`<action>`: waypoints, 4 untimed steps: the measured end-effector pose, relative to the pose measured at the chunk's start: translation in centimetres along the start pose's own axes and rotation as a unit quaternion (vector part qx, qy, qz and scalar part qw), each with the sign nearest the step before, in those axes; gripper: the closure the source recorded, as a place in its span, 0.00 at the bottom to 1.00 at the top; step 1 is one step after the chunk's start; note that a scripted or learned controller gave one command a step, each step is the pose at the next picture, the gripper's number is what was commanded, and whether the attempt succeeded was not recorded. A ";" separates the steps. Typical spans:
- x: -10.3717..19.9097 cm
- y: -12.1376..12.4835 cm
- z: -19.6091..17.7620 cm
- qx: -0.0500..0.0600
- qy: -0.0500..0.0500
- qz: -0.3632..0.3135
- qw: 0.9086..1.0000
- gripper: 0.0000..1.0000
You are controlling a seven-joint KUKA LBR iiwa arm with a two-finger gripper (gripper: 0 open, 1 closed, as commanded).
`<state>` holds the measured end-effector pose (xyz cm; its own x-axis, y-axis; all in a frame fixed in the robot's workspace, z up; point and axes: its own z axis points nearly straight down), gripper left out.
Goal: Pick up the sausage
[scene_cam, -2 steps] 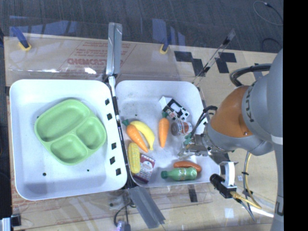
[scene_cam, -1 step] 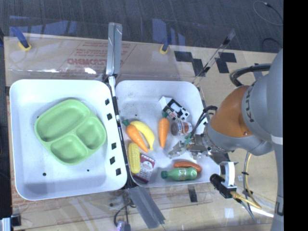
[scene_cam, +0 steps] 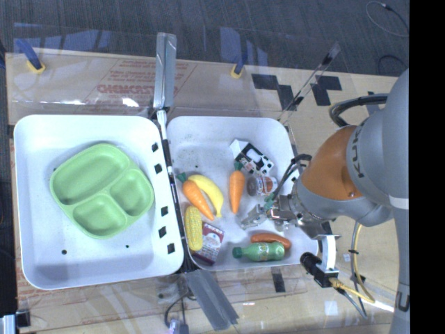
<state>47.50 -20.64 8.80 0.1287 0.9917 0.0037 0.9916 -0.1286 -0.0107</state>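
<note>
Over on the left, the green divided plate (scene_cam: 102,188) sits alone in its bin. In the right bin (scene_cam: 208,132) lie corn (scene_cam: 193,227), banana (scene_cam: 210,193), two carrots, and near the front edge the sausage (scene_cam: 270,240), touching the green bottle (scene_cam: 259,252). The gripper (scene_cam: 261,213) hovers just above it, fingers parted, holding nothing. I'd call this the approach; it needs to drop slightly forward and close.

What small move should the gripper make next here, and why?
Probably a short shift toward the bin's near edge, then down: the gripper sits just above the sausage, which lies free against the green bottle.
</note>
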 end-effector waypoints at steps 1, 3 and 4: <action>5.8 1.8 0.0 -0.001 -0.001 -0.040 0.999 0.00; 4.4 -0.6 -9.4 -0.001 -0.001 -0.022 1.000 0.00; 2.3 -0.3 0.0 -0.001 0.000 -0.013 1.000 0.00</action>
<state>47.54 -18.27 8.80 0.1038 0.9946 0.0030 0.9946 -0.1037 -0.0090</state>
